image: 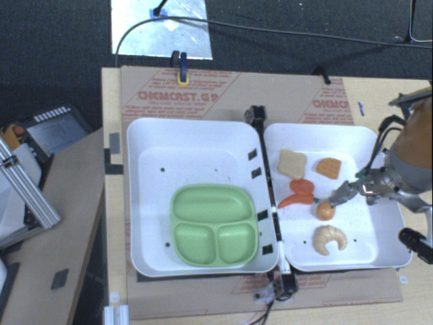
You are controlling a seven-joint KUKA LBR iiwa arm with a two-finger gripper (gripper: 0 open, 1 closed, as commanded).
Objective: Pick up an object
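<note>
We see the pincer (342, 193) low at the small orange ball's (325, 210) one o'clock, likely lining up a grab; grip state unclear.

left bin (152, 147): green tray (213, 223) | right bin (365, 249): croissant (329, 238), orange ball (325, 210) touching end effector (338, 196)

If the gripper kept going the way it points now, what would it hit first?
Most likely the small orange ball: the gripper points left and slightly down, with its tip right beside it. Height above the right bin is unclear, so it could pass over.
</note>
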